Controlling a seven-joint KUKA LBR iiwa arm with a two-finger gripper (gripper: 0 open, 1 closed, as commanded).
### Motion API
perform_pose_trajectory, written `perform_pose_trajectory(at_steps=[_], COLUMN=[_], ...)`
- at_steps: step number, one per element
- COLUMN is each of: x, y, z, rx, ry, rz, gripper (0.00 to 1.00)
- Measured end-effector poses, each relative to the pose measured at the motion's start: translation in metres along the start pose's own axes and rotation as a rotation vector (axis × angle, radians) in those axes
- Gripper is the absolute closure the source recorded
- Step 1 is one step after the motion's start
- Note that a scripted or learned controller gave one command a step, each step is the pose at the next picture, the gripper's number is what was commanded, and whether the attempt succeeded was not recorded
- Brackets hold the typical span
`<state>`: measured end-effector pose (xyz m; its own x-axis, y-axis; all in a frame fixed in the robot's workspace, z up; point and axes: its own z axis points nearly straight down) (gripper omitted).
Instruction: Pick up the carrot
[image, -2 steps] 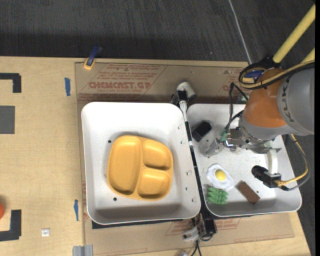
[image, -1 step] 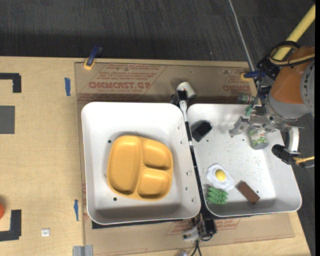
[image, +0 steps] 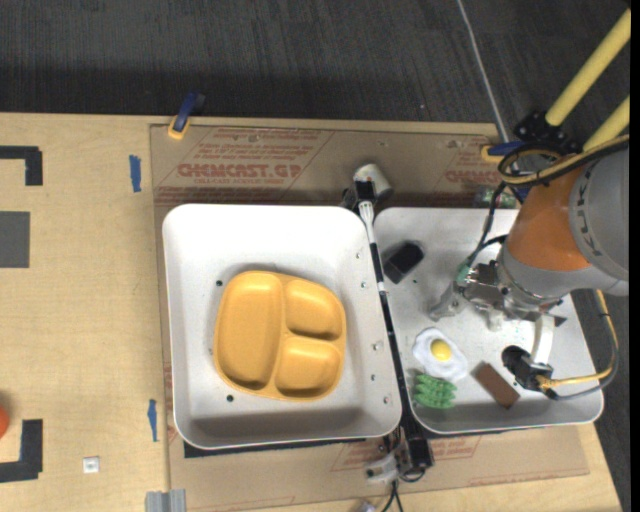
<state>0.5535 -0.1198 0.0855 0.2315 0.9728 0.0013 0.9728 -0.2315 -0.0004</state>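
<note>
Two white bins on a wooden bench, with the arm reaching over the right one.

The bench (image: 80, 300) is covered in the middle by a brown sheet (image: 240, 170), on which "CHEMCAST GP" is printed in red at 12 o'clock from the left bin (image: 190, 300). That bin is taken up by a yellow divided tray (image: 280, 332). The right bin (image: 440, 225) is entered from 3 o'clock by the grey and orange arm (image: 545, 235). The gripper (image: 455, 298) is seen near the bin's middle, and whether it is apart or together cannot be told. A black block (image: 403, 261) lies at 10 o'clock in the right bin. A toy fried egg (image: 438, 352) lies at 7 o'clock, with a green toy (image: 435, 392) just beside it. A brown block (image: 496, 385) lies at 6 o'clock. The place of the carrot cannot be told.
</note>
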Motion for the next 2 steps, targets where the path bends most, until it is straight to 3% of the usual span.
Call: perform_pose_trajectory(at_steps=[1, 2], x=[0.007, -0.038], y=[-0.061, 0.017], z=[0.0, -0.083], rx=[-0.001, -0.002], ry=[0.0, -0.002], rz=[0.211, 0.063], gripper=[0.0, 0.0])
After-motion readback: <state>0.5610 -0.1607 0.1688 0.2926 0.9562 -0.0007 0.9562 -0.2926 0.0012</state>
